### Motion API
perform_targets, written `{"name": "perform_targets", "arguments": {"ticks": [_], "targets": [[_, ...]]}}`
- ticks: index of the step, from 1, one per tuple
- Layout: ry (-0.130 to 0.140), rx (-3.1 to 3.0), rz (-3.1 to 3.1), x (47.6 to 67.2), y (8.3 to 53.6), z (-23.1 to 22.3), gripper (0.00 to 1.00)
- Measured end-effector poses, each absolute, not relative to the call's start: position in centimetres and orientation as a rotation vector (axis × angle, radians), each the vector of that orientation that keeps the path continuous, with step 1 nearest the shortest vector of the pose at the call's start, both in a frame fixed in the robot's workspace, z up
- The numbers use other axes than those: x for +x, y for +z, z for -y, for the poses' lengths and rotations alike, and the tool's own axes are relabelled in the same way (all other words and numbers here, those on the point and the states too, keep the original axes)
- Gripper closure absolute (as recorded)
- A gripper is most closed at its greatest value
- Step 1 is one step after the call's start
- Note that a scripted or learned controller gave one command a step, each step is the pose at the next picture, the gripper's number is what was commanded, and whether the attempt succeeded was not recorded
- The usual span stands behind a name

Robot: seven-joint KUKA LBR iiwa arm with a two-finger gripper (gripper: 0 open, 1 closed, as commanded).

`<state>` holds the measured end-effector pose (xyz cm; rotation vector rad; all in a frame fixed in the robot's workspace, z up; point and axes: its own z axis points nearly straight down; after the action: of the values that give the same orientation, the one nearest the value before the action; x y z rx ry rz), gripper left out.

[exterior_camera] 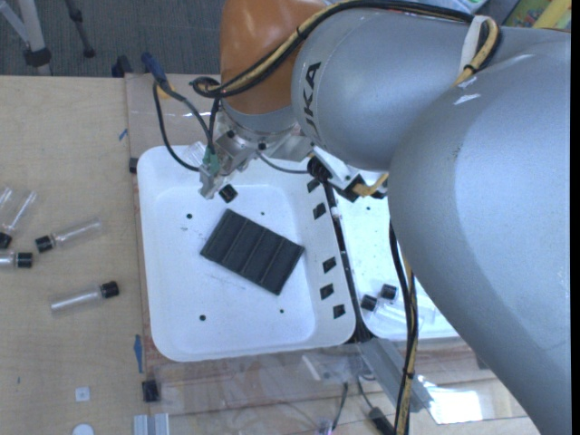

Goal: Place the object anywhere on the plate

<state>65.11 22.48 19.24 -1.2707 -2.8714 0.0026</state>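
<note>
A slanted overhead view shows a light wooden bench [63, 143] with two shallow white plastic bins side by side. The left bin [163, 315] is fully visible; the right bin [362, 243] is mostly covered by the large grey robot arm [435, 134], which reaches in from the right and has an orange band [263, 34] above its wrist.

One dark grey, flat, ribbed rectangular plate [252, 250] lies in the middle of the left bin. Its long axis runs diagonally, from upper left to lower right, and its ribs cross the short way.

The two-finger gripper [214, 187] hangs over the upper part of the left bin, just above the plate's upper-left end. One small black object [227, 192] sits right at the fingertips; whether the fingers clamp it or merely touch it cannot be made out, nor whether they are open or closed.

A row of five small black blocks [329, 265] runs along the divide between the bins, and one small black-capped piece [388, 292] lies in the right bin.

On the bench to the left of the bins lie about five clear plastic tubes [82, 295], several with black caps, scattered well apart from the bins.
</note>
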Motion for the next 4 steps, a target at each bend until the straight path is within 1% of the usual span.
{"name": "perform_targets", "arguments": {"ticks": [1, 2, 3, 4], "targets": [[-0.001, -0.517, 3.098, 65.4, 19.2, -21.4, 1.00], [-0.005, 0.127, 3.141, 65.8, 10.3, -22.5, 1.00], [-0.005, -0.258, 3.137, 66.7, 27.4, -22.5, 1.00], [-0.002, -0.552, 3.093, 66.0, 12.5, -22.5, 1.00]]}}
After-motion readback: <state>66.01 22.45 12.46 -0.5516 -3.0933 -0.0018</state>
